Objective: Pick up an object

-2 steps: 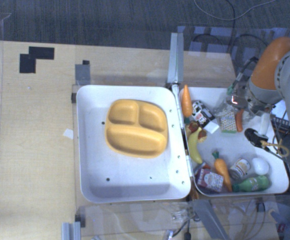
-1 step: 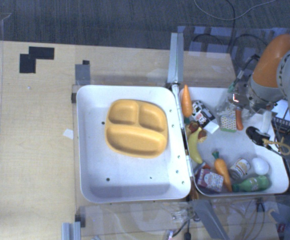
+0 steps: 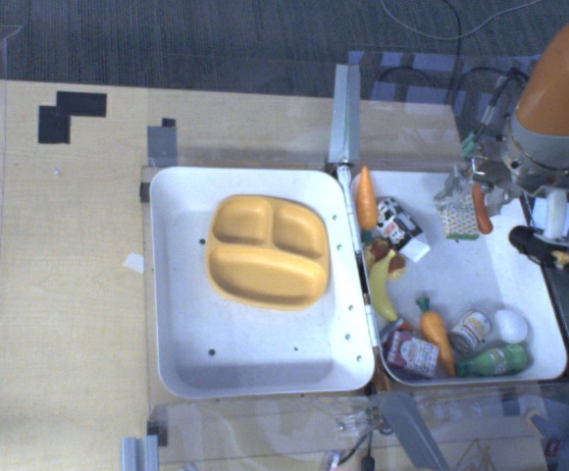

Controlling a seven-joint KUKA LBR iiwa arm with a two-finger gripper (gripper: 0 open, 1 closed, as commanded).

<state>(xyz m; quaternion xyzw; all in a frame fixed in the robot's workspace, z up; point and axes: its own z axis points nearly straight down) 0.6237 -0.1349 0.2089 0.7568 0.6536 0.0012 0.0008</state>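
Gripper (image 3: 476, 199), upper right of frame above the right bin (image 3: 544, 307), clenched on a small sausage (image 3: 482, 212).

Yellow divided plate (image 3: 268, 249) in left bin (image 3: 181, 292)

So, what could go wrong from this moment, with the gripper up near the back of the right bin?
1. The gripper seems to have a small red sausage-like item at its fingers; the hold looks slight, so it may slip and fall back into the right bin.
2. The other items lie crowded along the bin's left and front sides, like the banana and the carrot; a dropped item could land among them and be harder to grasp.
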